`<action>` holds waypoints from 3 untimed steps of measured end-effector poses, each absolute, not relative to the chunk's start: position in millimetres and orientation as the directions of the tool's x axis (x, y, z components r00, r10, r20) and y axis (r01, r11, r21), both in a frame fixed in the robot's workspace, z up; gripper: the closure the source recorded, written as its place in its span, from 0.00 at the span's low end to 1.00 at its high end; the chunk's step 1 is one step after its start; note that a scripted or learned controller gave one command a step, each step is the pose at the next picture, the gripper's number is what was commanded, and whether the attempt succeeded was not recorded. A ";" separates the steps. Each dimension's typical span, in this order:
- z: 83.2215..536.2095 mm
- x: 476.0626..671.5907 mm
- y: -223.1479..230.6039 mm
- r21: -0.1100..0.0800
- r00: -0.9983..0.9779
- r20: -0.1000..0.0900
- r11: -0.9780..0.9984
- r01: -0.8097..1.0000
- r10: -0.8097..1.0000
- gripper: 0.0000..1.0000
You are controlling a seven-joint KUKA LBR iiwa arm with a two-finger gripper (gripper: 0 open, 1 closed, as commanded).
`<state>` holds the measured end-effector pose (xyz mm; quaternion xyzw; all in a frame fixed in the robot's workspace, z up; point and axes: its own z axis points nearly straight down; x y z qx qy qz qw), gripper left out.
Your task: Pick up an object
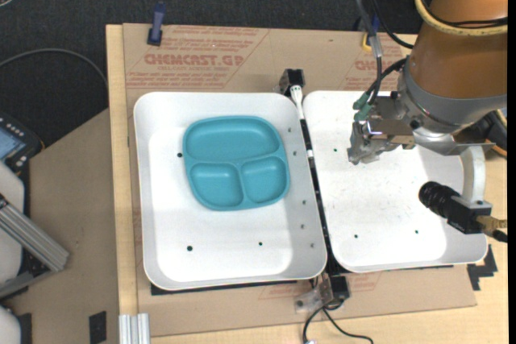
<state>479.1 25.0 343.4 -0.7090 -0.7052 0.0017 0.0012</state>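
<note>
- While hanging over right bin (403, 246) — gripper (364, 151) low near its upper-left part, nothing seen between fingers; open or closed, cannot tell, view too poor
- Teal divided plate (235, 162) flat in left bin (161, 246), well apart from gripper

The arm (455, 52) is a fat rounded body, orange on top with a grey collar beneath it. Black cables run down its side to a small metal gripper (364, 149), grey and boxy, with green wiring at the wrist.
</note>
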 end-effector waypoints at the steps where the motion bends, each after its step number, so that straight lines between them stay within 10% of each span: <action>1: 358.2 479.5 63.9 0.003 -0.004 0.001 0.004 1.000 1.000 1.00; 2: 394.1 479.6 33.1 0.005 0.003 0.000 -0.003 1.000 1.000 1.00; 3: 389.6 479.2 95.3 0.002 -0.007 0.001 0.007 1.000 1.000 1.00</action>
